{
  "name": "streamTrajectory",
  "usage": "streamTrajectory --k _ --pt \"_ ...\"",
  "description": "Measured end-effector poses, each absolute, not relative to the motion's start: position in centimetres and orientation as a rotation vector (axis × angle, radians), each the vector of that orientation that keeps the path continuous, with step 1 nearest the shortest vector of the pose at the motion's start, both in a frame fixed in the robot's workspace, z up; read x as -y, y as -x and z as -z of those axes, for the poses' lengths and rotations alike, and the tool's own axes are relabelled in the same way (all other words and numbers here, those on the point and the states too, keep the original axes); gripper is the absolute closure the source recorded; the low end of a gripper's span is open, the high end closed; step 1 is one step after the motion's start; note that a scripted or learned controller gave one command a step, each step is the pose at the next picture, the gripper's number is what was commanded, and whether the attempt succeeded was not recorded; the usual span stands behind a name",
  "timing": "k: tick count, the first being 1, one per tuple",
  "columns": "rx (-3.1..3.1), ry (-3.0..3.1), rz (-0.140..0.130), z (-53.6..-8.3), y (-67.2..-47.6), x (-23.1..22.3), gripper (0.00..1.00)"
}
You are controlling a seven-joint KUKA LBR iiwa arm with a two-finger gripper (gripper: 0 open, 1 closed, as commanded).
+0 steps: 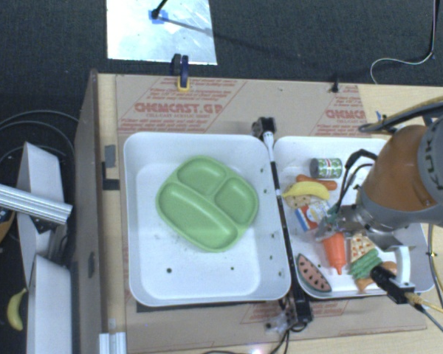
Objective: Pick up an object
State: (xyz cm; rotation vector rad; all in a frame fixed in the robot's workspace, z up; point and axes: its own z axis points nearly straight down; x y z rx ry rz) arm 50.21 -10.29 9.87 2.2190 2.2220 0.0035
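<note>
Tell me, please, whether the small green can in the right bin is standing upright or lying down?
Lying down: the small green can rests on its side, long axis across the right bin.

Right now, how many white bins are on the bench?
2. The left bin holds a green plate. The right bin holds toy food, like a banana and carrot; the arm hides part of it.

A: What is hidden in the right bin (292, 152)?

B: The arm (410, 175) covers the bin's right half, and the frame's right edge cuts the arm off.

A: And the gripper (332, 223)?

B: It sits low among the toys near the carrot (335, 249); its fingers are too blurred to read.

A: Anything else?

B: A yellow object (15, 310) at lower left is partly hidden behind a white box (48, 293).
</note>
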Motion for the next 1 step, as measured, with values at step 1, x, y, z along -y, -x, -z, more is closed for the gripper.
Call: streamTrajectory --k 1 --pt "-2.231 -2.201 -0.016 -18.98 -54.12 2.72 1.00"
